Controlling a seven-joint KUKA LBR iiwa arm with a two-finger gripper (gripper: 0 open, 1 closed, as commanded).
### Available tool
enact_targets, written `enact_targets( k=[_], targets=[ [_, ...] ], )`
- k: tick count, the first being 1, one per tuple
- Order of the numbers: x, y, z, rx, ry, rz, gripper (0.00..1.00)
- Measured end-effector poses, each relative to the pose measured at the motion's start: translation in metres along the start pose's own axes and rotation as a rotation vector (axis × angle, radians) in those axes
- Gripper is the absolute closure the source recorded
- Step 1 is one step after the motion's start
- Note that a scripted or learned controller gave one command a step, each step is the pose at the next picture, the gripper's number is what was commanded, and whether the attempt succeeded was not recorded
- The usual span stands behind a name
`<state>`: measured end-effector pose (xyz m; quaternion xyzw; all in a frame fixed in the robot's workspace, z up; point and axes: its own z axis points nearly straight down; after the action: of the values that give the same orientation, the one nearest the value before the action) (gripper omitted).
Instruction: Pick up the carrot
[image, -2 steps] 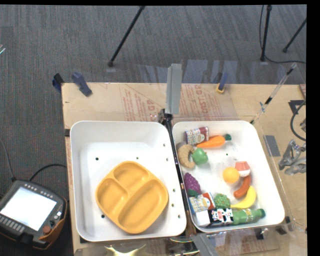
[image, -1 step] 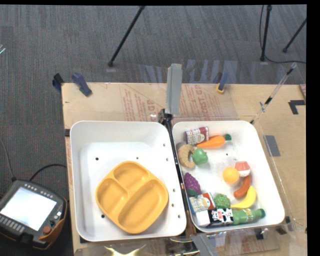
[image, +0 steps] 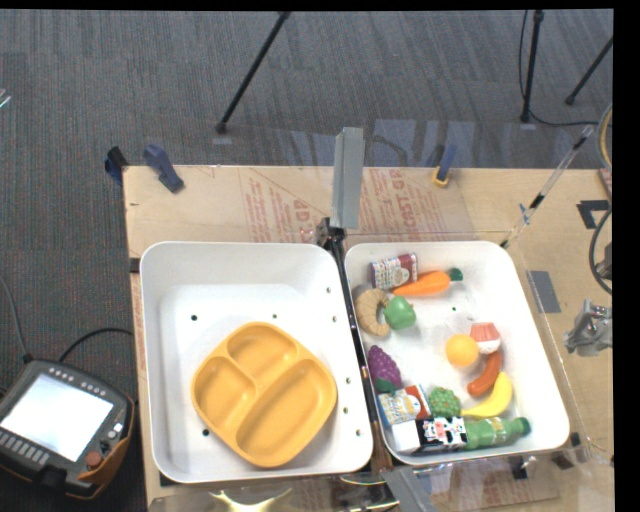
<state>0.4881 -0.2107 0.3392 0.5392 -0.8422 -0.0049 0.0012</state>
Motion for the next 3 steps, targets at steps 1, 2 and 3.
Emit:
enact_targets(
  k=[1, 2, 3],
  targets=[
    [-0.01, -0.021, -0.142, 0.015, 0.0, -0.14, 1.0],
    [0.005, 0.011, -0.036, 0.002, 0.0, -0.326, 1.0],
    [-0.007, -0.013, -0.147, 0.013, 0.002, -0.539, 1.0]
  ],
)
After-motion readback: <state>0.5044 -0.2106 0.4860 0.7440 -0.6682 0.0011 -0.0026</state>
